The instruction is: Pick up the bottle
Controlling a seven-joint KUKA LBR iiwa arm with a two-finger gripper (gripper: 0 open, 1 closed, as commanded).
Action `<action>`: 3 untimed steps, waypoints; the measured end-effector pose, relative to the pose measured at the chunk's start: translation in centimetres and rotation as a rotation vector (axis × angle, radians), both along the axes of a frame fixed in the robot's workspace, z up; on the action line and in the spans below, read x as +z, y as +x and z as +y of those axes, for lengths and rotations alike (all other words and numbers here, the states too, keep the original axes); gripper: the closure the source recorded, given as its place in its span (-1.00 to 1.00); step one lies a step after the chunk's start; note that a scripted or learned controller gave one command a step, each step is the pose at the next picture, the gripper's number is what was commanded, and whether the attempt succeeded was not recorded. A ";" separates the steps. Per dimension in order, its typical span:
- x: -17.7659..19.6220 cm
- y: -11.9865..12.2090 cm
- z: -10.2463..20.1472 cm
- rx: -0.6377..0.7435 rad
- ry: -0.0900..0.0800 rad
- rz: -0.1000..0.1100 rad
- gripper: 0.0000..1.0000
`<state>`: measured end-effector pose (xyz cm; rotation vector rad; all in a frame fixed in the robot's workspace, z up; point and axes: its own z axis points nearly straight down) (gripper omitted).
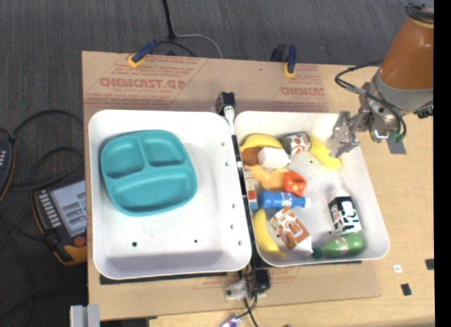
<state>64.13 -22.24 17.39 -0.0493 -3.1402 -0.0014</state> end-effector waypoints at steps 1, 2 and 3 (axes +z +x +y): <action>15.8 -3.8 -0.1 0.463 -0.003 -0.008 1.00; 2.4 -4.1 0.2 0.665 0.001 -0.001 1.00; 17.8 -2.0 0.0 1.412 -0.001 -0.008 1.00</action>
